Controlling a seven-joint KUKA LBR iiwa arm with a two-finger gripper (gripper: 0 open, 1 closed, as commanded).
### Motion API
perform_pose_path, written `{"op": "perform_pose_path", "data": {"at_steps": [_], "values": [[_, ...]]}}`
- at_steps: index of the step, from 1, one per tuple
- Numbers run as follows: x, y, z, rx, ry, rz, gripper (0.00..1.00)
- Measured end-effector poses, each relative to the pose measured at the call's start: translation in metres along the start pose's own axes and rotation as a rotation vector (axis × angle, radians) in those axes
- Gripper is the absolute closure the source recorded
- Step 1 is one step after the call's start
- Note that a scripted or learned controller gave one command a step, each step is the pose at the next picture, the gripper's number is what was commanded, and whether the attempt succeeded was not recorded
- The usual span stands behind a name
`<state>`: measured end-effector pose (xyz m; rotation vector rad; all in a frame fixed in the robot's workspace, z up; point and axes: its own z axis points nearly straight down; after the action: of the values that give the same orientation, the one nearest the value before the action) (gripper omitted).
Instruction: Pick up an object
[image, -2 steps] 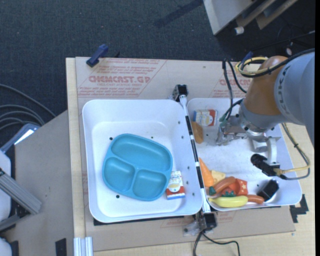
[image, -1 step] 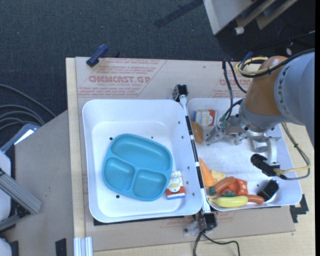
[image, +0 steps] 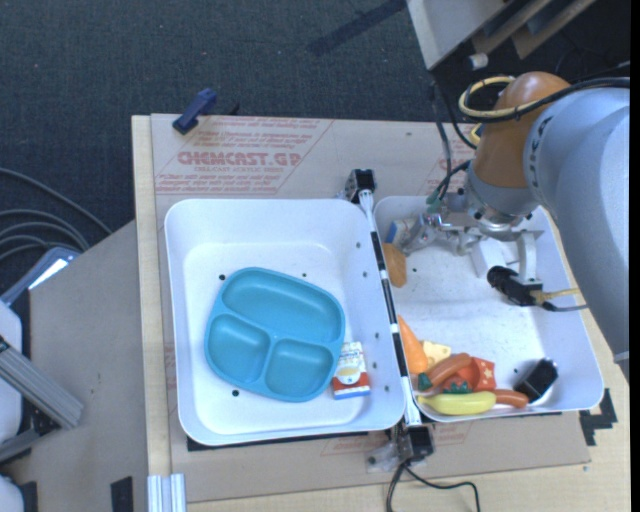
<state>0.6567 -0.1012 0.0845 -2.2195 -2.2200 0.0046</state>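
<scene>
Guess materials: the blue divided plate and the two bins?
Blue divided plate: likely moulded plastic, even colour, soft sheen, rounded compartment walls. Left bin and right bin: probably thin formed plastic, smooth white with rolled rims and glare; coated metal can't be ruled out.

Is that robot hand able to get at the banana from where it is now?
Probably yes. The hand hangs over the far end of the same bin, and the banana lies uncovered at the near edge, though a carrot and other toys crowd it.
</scene>
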Motion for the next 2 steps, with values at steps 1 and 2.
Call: {"op": "perform_pose_path", "data": {"at_steps": [1,2], "values": [[0.0081,-0.0436,0.0003,-0.001,0.001,0.001,0.00],[0.0082,-0.0433,-0.0097,-0.002,0.001,0.002,1.00]]}}
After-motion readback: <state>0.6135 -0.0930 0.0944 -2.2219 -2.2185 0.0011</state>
